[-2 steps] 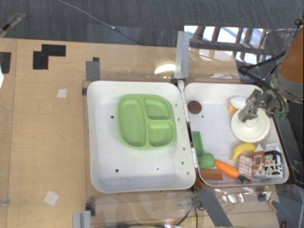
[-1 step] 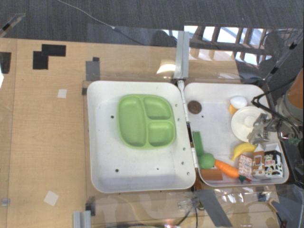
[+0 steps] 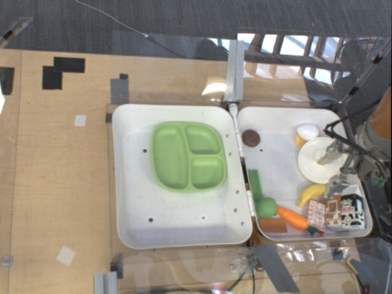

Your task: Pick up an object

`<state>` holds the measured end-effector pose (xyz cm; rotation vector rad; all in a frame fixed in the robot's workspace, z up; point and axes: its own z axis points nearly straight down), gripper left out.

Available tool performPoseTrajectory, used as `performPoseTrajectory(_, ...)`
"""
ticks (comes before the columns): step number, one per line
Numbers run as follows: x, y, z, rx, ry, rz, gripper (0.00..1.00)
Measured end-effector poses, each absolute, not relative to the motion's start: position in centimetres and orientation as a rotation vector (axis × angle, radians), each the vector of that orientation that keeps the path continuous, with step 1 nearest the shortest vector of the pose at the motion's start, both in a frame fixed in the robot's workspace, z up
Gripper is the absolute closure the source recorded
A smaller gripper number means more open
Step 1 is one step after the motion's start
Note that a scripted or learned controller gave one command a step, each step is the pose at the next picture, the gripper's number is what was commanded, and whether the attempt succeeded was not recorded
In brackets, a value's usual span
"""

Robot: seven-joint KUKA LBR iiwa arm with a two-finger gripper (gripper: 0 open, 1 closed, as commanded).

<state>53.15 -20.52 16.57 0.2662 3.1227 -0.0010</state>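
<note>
Toward the right edge of the frame, the gripper (image 3: 340,175) hangs low over the right bin (image 3: 274,164), apparently lining up on the banana (image 3: 311,194) or white plate (image 3: 318,162) beside it, though whether it grips anything I cannot tell

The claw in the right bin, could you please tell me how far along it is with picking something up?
Done: the claw has reached the right bin. In hand: it hangs over the white plate beside the banana, with nothing visibly gripped. Left: grasping and lifting an object.
</note>
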Motion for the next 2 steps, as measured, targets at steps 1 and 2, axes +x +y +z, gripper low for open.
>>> performPoseTrajectory(1,56.7,-12.0,9.5,0.187,3.122,0.000,0.00)
performPoseTrajectory(2,50.3,-11.6,9.2,0.216,3.112,-0.001,0.00)
